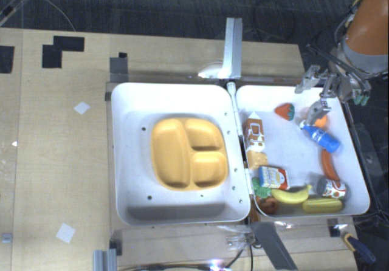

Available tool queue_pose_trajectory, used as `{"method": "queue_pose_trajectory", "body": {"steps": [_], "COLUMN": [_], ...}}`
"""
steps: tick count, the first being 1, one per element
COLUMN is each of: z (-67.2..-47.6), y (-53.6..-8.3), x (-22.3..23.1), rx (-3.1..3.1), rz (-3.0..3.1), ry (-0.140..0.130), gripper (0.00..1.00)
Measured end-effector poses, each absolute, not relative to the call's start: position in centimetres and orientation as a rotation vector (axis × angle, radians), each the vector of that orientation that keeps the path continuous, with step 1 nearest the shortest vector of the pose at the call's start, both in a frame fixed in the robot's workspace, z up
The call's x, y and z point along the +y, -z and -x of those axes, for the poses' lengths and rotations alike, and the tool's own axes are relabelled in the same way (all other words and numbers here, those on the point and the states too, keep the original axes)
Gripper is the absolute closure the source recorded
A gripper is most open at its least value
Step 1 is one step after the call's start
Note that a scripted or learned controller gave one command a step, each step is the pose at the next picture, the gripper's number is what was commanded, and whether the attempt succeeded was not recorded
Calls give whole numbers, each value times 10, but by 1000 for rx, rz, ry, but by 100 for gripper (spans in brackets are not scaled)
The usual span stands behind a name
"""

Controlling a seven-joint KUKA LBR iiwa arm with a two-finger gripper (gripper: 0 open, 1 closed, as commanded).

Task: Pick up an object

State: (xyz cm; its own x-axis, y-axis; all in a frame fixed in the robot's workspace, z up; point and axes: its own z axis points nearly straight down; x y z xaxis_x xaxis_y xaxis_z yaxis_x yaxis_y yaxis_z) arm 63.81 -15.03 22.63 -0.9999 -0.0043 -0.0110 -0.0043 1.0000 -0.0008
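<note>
Two white bins (121,142) | my gripper (319,109) over the right one, above the blue plastic bottle (321,137) | finger state: can't tell

At the upper right of the frame the arm (368,20) showed a rounded orange band above a grey wrist ring. Thin dark cables looped beside it. Below, toward the frame's middle right, the gripper (318,104) was bare silvery metal, with angular brackets and slim jaws.
</note>
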Motion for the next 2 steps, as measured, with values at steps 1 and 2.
{"method": "queue_pose_trajectory", "body": {"steps": [1,2], "z": [-671,-672], "y": [-181,-298], "x": [-129,-152], "rx": [3134,3108], "rz": [41,-295], "ry": [-1,2], "gripper": [0,0]}}
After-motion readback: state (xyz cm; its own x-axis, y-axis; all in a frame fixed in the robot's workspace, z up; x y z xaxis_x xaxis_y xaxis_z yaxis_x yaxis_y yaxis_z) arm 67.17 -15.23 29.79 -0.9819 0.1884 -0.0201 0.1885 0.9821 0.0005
